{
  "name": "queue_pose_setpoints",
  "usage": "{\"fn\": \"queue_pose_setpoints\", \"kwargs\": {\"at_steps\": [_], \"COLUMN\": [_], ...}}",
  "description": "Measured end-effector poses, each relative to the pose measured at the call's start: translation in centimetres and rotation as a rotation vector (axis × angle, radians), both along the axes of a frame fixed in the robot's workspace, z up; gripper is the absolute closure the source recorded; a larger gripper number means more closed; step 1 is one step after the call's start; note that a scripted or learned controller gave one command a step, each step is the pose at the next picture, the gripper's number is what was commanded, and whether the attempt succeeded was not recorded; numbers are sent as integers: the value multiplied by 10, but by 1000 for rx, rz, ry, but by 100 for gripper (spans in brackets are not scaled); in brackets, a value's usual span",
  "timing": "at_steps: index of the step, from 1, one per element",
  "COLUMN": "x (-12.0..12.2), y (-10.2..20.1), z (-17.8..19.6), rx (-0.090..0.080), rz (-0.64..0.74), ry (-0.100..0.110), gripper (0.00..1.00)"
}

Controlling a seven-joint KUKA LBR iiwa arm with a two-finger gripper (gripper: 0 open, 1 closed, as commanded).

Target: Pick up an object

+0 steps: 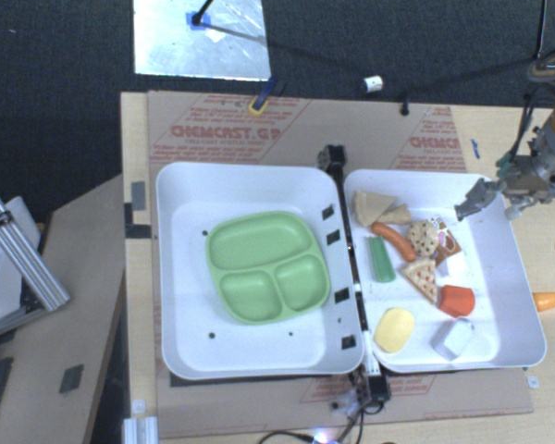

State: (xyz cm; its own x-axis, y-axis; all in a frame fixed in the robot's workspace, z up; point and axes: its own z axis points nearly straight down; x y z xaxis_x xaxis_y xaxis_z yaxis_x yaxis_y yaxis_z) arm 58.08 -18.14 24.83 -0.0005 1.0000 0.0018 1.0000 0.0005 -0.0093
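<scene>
Gripper [488,195] above right bin [523,276], perhaps touching nothing

Right bin [523,289], toy foods lying loose: tan wedge [377,207], orange carrot [393,240], green stick [382,262], cookie [425,237], pizza slice [423,279], red block [457,300], yellow lemon [394,329], white block [453,339].

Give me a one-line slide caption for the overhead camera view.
Gripper hovers over the right bin of toy food; green divided tray sits in the left bin.
</scene>
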Motion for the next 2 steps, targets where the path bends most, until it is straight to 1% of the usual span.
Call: {"fn": "queue_pose_setpoints", "kwargs": {"at_steps": [1,2], "x": [2,2], "y": [0,-9], "z": [6,-41], "rx": [-2,-2], "rz": [3,0], "ry": [-11,-8], "gripper": [0,0]}}
